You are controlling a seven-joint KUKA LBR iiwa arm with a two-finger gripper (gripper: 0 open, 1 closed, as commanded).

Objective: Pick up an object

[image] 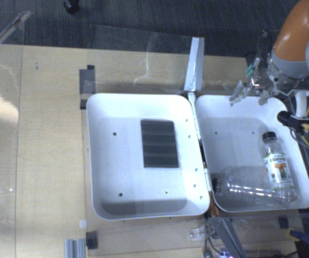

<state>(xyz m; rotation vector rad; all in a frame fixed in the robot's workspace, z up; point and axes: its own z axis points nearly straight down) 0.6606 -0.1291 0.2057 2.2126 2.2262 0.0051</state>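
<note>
— Where is your gripper?

— My gripper (249, 89) hangs over the far rim of the right bin (235, 128), near that bin's far right corner. My arm comes in from the right, its orange band (298, 28) above the wrist. The picture is too blurred there for me to tell how the gripper is set, and I see nothing between its tips.

— What lies in the right bin?

— A small bottle (277, 164) with a dark cap and a white, orange and green label. It lies along the bin's right wall, cap toward the far side, well apart from my gripper. Just on its near side lies a clear plastic bottle (251, 187), on its side along the bin's near wall. The two seem to touch at the near right corner, though the clear plastic makes that hard to judge.

— And beside the right bin?

— The left bin (103, 160) sits against its left wall, the two rims meeting. In the middle of the left bin lies a flat dark ribbed rectangle (159, 143), long side running far to near; I cannot tell what it is.

— Beyond both?

— The light wooden worktop (41, 160) carries both bins. A grey strip (193, 69) stands on it just beyond where the two rims meet.
</note>
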